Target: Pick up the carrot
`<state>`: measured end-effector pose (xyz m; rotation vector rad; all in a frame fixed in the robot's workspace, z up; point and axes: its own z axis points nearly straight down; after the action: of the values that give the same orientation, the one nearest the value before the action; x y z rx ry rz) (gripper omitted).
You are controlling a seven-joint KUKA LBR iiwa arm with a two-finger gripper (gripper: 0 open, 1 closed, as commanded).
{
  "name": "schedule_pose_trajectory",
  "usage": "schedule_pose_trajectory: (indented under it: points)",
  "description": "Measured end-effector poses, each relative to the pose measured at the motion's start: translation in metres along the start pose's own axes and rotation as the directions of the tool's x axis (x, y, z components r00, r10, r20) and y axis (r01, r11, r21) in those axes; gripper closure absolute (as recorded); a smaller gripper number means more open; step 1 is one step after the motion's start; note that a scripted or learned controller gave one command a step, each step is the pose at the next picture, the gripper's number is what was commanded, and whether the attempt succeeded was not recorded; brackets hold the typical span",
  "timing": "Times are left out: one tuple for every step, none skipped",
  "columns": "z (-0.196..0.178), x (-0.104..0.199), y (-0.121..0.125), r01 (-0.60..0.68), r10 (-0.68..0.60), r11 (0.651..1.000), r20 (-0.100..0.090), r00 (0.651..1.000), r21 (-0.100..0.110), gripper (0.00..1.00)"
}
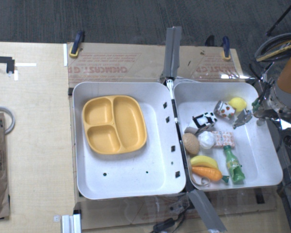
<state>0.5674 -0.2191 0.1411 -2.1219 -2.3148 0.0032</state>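
Gripper (244, 118) hovered with fingers apart, holding nothing, over the right bin (262, 152) near its far right side. Well apart from it, the carrot (207, 173) lay at the bin's near edge, just under a banana (204, 161) and beside a green bottle (234, 166). A yellow divided plate (115, 124) sat in the left bin (131, 178).

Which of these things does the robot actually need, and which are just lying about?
Needed:
carrot
gripper
right bin

Lying about:
banana
green bottle
lemon
yellow plate
left bin
brown ball
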Motion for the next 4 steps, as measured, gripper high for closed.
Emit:
schedule_pose_trajectory:
  points:
    - [-0.001, 0.022, -0.088, 0.007, -0.007, 1.0, -0.001, 1.0, 0.0, 0.0]
    - [0.05, 0.055, 0.011, -0.216, 0.216, 0.976, 0.0, 0.976, -0.002, 0.0]
    - [0.001, 0.039, 0.061, -0.038, 0.038, 0.999, 0.002, 0.999, -0.004, 0.0]
    - [0.019, 0.1, 0.03, 0.06, -0.06, 0.998, 0.001, 0.998, -0.006, 0.0]
